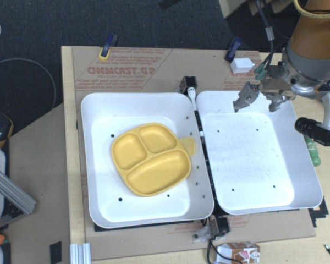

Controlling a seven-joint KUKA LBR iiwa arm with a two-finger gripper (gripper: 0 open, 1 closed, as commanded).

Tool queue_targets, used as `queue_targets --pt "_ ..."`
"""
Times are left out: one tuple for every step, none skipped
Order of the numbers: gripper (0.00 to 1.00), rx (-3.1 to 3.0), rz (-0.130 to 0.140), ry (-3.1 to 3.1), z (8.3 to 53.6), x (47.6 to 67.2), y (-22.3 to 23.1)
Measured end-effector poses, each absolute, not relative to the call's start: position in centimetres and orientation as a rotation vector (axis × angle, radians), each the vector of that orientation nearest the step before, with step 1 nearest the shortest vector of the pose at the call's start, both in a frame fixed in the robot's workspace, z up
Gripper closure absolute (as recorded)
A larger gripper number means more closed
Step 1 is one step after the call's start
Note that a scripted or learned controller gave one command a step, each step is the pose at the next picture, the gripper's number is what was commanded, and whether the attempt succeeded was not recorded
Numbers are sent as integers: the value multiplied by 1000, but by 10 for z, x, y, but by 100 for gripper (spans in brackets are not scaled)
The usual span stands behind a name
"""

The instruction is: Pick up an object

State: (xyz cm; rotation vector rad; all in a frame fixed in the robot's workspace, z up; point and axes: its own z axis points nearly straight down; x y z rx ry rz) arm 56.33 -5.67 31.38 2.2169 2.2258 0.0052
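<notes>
Gripper open above right bin, plate in left bin

Bench (154,246) edge nearest the camera: pale board, light wood-coloured, with a small clamp and wiring at the seam where the two bins meet. A small printed packet (243,252) lies on the board just beyond that.

Left bin (93,147): shallow, white, matte plastic, rounded corners, a few dark dots on its floor. Yellow divided plate (150,158) lies flat in the middle of it, tilted askew to the bin walls. Plate is smooth and glossy, roughly rounded-square, three compartments: one long one on the near side, two smaller ones behind. A small yellow tab sticks out from its right edge toward the bin wall.

Right bin (253,158): same white tray, floor faintly speckled, four dark dots. It sits just beside the left bin, rims nearly touching, a black strip running along the seam.

Gripper (260,99): grey metal, two short fingers spread apart, nothing between them. It hangs over the far edge of the right bin, well apart from the plate. One finger (245,99) points down-left, blunt and angular. Above it the wrist is grey, with the orange band (319,21) at the upper right corner and black cables looping past.

Far side of the board: red printed lettering, a blue-and-yellow clamp (106,47) at the back edge, a small white block (242,65) near the arm. Dark carpet beyond.
</notes>
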Motion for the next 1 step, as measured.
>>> queue_targets --pt "0 2207 16 2229 403 504 12"
